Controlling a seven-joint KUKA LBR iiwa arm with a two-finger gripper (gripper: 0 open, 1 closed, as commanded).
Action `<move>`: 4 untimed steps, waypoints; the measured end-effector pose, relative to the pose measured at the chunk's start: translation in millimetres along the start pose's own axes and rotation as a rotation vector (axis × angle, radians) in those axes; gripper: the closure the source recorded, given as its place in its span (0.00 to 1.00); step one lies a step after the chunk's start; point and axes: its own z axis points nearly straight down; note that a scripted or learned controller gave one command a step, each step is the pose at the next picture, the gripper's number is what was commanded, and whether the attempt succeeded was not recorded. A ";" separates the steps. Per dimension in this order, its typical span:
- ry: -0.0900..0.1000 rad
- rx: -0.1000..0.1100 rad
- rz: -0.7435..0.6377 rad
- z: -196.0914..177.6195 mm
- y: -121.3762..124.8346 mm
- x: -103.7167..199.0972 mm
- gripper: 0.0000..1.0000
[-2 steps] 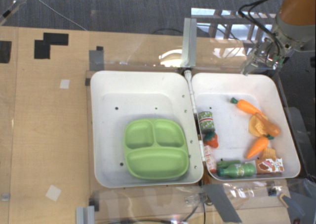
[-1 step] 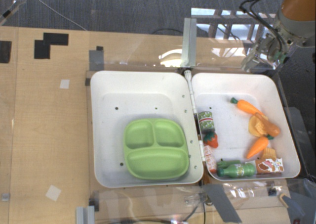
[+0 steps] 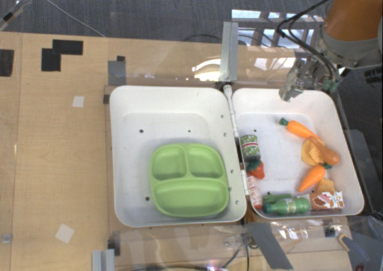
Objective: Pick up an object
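Wooden surface carries two shallow white bins. End effector hovers over right bin's far edge, blurred; grip state unreadable. Orange plastic carrot lies nearby in that bin, arm cropped at top right.

The arm wore a broad orange band with a smooth, rounded surface, and below it sat a pale grey ring. Black cables looped out beside that ring. The gripper below was a cluster of dull grey metal parts, small and blurred.
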 end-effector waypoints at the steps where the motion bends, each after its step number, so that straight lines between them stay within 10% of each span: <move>1: -0.012 -0.004 0.120 -113.7 36.0 0.3 1.00; 2: 0.011 0.004 0.176 13.3 -16.4 43.0 1.00; 3: -0.002 -0.001 0.326 -23.7 27.5 -3.2 1.00; 4: 0.004 0.000 0.464 6.6 60.3 55.3 1.00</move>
